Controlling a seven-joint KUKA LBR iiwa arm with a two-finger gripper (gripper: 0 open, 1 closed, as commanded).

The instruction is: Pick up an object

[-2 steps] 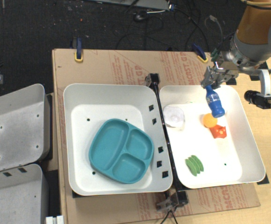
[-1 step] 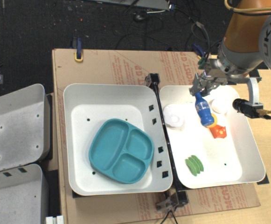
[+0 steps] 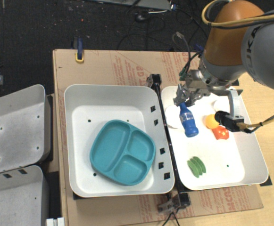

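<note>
The pincer [image 3: 183,99] seems closed on the blue bottle's [image 3: 188,121] top.

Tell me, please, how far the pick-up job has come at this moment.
Done: the end effector has reached the right bin, just above the blue bottle's cap end. In hand: nothing visibly; the bottle lies on the bin floor. Left: grasp and lift it, or the green object or the orange and red pieces.

From my seat the arm [image 3: 250,36] runs off the right edge. Its wrist covers the far part of the right bin [image 3: 250,173], and the bottle's [image 3: 188,121] cap sits under the gripper [image 3: 186,98].
</note>
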